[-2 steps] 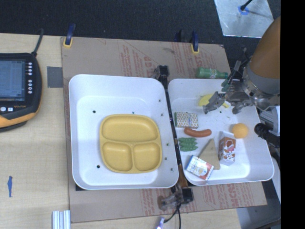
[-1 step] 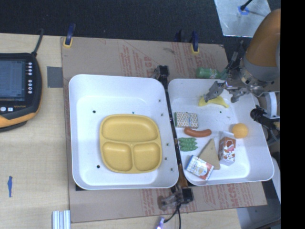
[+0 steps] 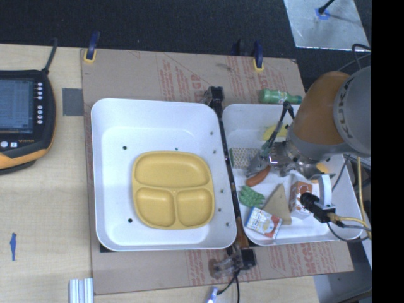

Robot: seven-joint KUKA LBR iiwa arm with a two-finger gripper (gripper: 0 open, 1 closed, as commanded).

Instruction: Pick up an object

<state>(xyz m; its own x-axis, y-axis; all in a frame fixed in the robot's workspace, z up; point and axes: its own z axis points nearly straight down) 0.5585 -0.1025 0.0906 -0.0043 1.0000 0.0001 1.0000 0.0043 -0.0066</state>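
Note:
The right bin (image 3: 235, 120) holds several small objects. Among them are an orange-brown sausage (image 3: 257, 178), a green toy (image 3: 251, 197), a tan wedge (image 3: 278, 202), a white packet with red print (image 3: 262, 223), a red and white carton (image 3: 302, 197), a yellow piece (image 3: 273, 132) and a grey mesh piece (image 3: 242, 156). My gripper (image 3: 265, 161) is low in this bin, just above the sausage and beside the mesh piece. The arm's wrist hides the bin's right half behind it. Nothing visibly sits in the gripper.
The left bin (image 3: 107, 169) bears a yellow divided plate (image 3: 172, 189). A green bottle (image 3: 278, 96) lies on the cardboard behind the right bin. A control tablet (image 3: 22, 115) rests at the far left. Black clamps (image 3: 216, 95) sit between the bins.

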